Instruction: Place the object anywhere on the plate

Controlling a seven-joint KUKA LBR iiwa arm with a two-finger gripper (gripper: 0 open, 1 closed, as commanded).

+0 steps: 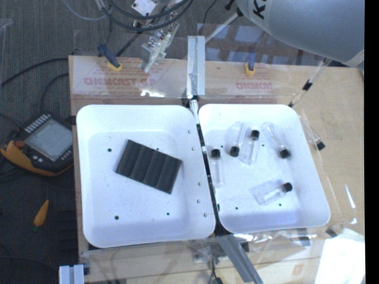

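Several small clear vials with black caps are lying scattered in the right bin (308, 212). One vial (273, 191) is lying on its side toward the near right part of that bin, apart from the others. A cluster of vials (244, 141) is sitting farther back, near the middle of the bin, and another vial (276, 139) is lying tilted just to the right of that cluster. One more vial (217, 164) is resting close to the bin's left wall, beside the seam between the two bins.

The plate (148, 165), a dark ribbed rectangle, is lying flat and turned at a slant in the middle of the left bin (89, 218), well apart from every vial.

The claw (155, 51) is hanging beyond the far edge of the left bin, over the bench (337, 117) rim and not over either bin (its pale fingers are too small and blurred to read, so I cannot tell whether they are spread or closed). Nothing is showing between them. The grey arm (302, 10) is crossing the top right corner.

A handheld control unit (41, 144) is resting on the floor left of the bench.
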